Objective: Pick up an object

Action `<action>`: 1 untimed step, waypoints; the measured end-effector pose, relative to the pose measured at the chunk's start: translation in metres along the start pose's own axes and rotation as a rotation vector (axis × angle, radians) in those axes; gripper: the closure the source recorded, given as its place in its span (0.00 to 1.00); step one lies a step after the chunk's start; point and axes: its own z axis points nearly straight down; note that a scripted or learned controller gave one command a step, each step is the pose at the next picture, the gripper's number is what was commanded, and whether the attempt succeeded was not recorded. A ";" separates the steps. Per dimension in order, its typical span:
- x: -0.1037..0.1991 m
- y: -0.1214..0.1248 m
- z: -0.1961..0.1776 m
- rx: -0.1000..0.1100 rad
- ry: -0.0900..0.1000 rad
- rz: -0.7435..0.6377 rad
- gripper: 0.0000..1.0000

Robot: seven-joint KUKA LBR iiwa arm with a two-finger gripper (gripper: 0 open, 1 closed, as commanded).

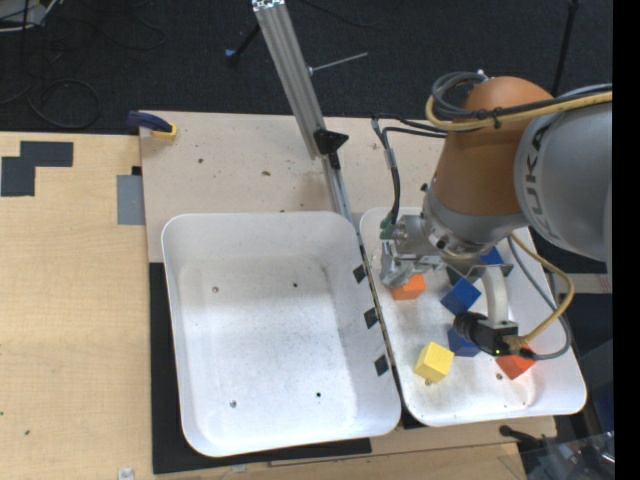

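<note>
1. My tool (400, 268) hangs low in the right bin (560, 393), just above an orange block (408, 288); grip state unclear.
2. Also there: one yellow cube (434, 361), two blue blocks (461, 296), one red block (515, 366).

The one legible marking is on the arm (575, 173): on its grey shell at the view's right, large dark letters run sideways, part of the maker's name, seemingly "KU", with the rest cut off. A small black-and-white checkered tag (268, 1) tops the slanted aluminium rail (298, 78); it carries no readable characters.
</note>
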 end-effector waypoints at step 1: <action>0.056 -0.006 0.014 0.000 0.000 -0.002 1.00</action>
